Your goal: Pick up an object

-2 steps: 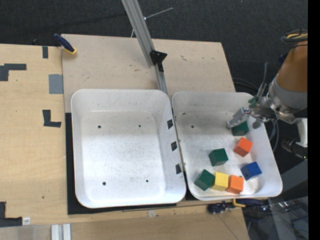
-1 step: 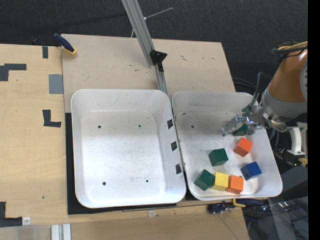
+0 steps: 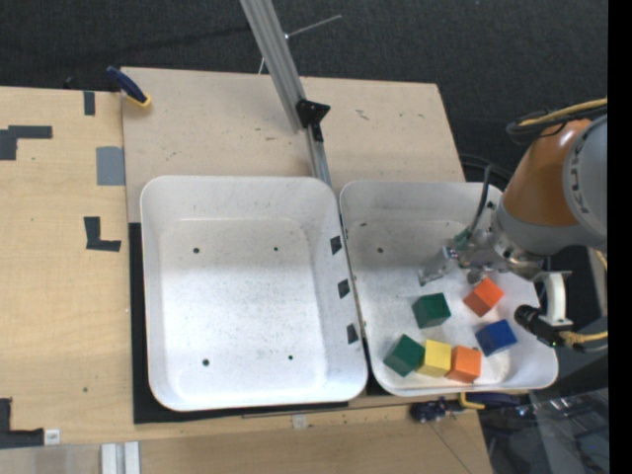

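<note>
Metal two-finger gripper (image 3: 441,268) low in right shallow white bin (image 3: 395,205), grip state unclear; dark green wooden cube (image 3: 432,310) just below, orange wooden cube (image 3: 483,296) beside.

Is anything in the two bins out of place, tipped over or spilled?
Nothing stands out. Six blocks lie inside the right bin: two green, one yellow, two orange and one blue. None has spilled over its rim.
</note>
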